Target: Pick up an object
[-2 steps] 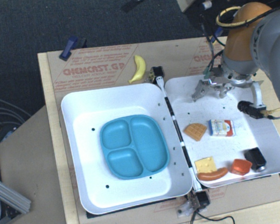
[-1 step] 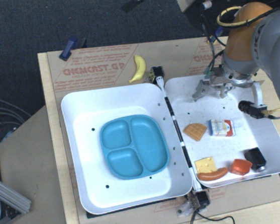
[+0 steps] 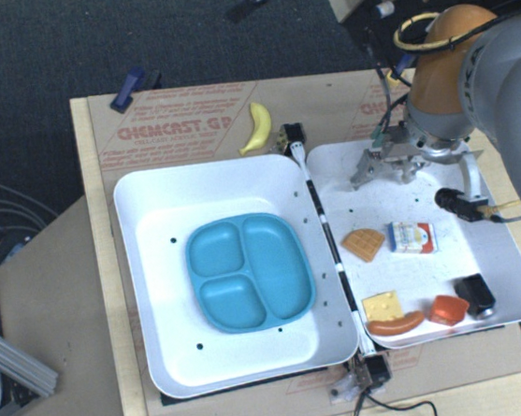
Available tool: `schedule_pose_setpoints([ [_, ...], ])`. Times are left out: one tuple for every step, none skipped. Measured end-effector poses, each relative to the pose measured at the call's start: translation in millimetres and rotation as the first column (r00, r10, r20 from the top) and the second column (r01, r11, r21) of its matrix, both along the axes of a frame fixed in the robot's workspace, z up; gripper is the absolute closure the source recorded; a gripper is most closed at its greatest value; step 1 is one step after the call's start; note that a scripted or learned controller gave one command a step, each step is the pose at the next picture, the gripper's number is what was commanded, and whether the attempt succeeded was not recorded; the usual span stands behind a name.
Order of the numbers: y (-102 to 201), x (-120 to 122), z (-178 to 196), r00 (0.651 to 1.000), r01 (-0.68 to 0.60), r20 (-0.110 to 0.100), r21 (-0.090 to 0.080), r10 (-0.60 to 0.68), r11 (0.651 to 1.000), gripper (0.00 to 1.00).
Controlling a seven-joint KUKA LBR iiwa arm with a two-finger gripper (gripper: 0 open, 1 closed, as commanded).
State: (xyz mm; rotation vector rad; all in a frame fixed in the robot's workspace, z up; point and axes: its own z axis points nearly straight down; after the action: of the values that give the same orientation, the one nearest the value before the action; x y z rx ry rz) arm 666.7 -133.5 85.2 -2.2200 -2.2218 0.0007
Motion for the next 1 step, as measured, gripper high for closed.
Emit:
schedule_pose_setpoints([
  [-6.8,-18.7,-0.2,1.0,0.001,-0.001,0.0,-0.001,1.0,0.0],
])
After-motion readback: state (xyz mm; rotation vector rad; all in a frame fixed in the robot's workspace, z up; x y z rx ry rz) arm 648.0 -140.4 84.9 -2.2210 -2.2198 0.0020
